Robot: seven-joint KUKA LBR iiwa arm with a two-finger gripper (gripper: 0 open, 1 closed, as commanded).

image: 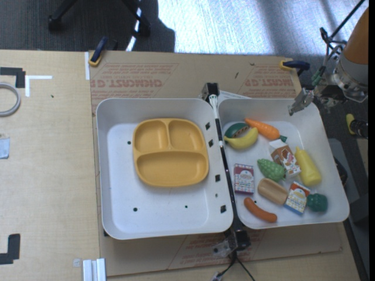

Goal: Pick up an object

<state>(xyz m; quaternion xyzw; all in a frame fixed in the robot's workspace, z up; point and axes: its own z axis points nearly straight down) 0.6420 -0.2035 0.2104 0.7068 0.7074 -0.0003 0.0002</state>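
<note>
Wooden bench (pixel 47 174), cardboard (pixel 135 78) under two white bins (pixel 111 174); dark carpet behind; gripper (pixel 302 103) state unclear.

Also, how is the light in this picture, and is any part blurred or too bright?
In the camera view, bright light stripes the grey floor at the top and nearly washes it out; the chair base throws a dark shadow there. Both white bins are evenly lit, without strong glare. The toys and the yellow plate look sharp; the gripper is slightly soft.
</note>
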